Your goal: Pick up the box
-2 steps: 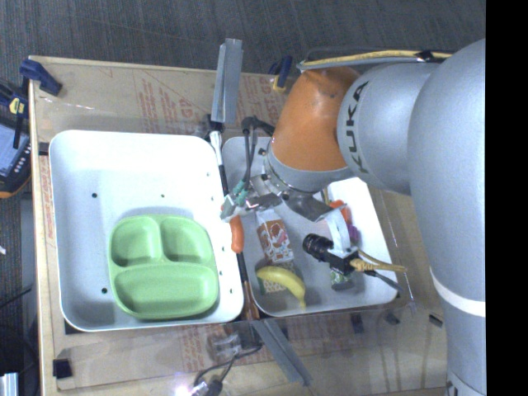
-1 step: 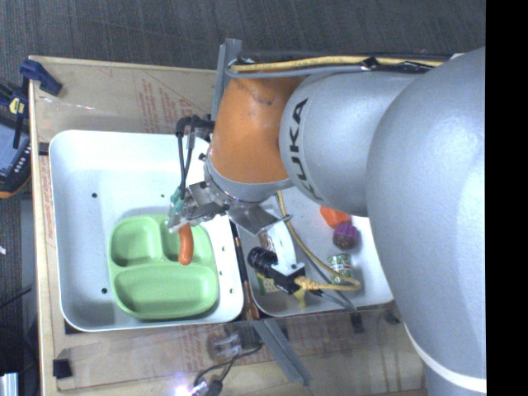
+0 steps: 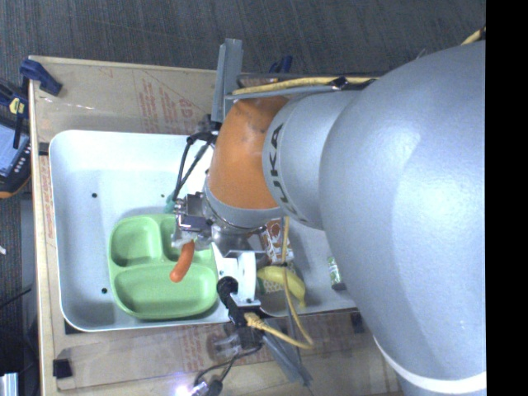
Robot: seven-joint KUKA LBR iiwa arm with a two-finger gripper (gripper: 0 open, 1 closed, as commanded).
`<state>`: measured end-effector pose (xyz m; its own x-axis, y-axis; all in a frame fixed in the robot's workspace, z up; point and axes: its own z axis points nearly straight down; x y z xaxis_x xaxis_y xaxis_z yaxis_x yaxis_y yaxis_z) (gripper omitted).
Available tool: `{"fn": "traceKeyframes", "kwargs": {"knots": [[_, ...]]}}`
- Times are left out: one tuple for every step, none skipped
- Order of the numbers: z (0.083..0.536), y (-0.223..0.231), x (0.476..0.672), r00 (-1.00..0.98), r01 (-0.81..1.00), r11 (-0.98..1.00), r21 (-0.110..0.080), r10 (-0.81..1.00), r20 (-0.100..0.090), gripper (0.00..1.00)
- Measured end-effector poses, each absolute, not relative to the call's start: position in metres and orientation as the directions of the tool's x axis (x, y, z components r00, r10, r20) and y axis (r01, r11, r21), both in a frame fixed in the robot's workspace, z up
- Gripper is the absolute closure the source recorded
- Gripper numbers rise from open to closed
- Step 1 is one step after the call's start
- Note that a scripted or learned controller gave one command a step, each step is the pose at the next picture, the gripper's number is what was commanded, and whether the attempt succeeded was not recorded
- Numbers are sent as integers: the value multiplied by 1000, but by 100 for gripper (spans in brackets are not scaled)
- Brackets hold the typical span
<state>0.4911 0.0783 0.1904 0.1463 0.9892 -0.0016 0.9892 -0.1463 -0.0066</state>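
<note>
Box point(image 3: 277, 239): only small sliver visible, rest hidden under grey-and-orange arm point(image 3: 346, 180). Visible face pale with red-brown print; printing too small to read. Shape, full size and pose not discernible. Lies near middle of bench, just right of green divided tray point(image 3: 144, 262), just above yellow item point(image 3: 285, 283). Which bin it sits in: cannot tell.

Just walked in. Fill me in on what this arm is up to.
The grey KUKA arm reaches in over the left white bin, its end effector low above a green divided tray. An orange carrot-like piece lies across the tray's rim. A banana sits beside the wrist. The arm hides much of the bins, and I cannot make out any box.
</note>
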Motion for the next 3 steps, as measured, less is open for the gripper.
{"fn": "traceKeyframes", "kwargs": {"knots": [[291,13,529,321,947,-321,-2,947,1,100],[408,58,498,374,927,-374,0,927,2,100],[284,93,475,411,912,-411,-7,912,-4,100]]}}
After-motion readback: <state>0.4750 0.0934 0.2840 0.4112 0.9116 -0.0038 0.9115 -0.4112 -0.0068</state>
